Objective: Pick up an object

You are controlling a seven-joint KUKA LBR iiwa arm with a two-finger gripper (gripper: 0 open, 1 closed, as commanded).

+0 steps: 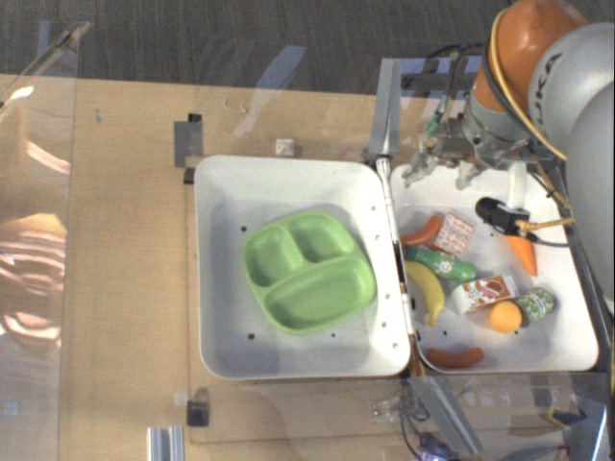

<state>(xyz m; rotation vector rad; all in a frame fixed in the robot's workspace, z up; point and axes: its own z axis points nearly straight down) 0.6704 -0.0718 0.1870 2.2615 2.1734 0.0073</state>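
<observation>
Toys (461, 267) lie in right bin (577, 353); arm (567, 75) poised above its far edge, jaws apart, nothing between.

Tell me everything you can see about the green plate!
The green plate looks like smooth plastic, rounded at its corners, with three sections: two small ones and one long one. All three look bare. It lies flat, turned slightly askew, in the middle of the left white bin. It rests on the bin floor, apart from the walls.
</observation>
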